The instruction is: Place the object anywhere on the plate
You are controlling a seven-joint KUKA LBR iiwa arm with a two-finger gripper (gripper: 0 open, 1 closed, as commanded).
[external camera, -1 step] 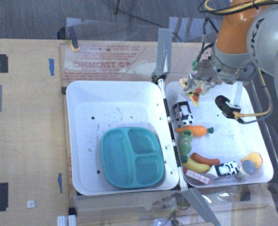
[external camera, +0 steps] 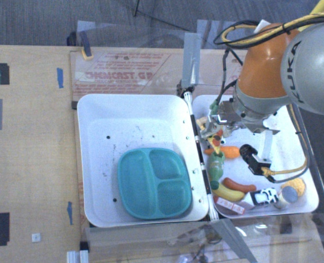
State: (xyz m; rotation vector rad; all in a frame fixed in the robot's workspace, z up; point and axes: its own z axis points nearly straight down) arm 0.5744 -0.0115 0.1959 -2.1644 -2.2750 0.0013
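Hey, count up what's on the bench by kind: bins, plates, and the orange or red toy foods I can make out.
White bins: 2
Teal plates: 1
Orange carrot: 1
Red sausage: 1
Total: 5

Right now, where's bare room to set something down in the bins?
The teal plate has all three compartments bare. The left bin has bare floor behind and left of the plate. The right bin is crowded: toy food along its left wall and near edge, arm overhead.

Teal plate [external camera: 154,183] — white bins [external camera: 96,147]
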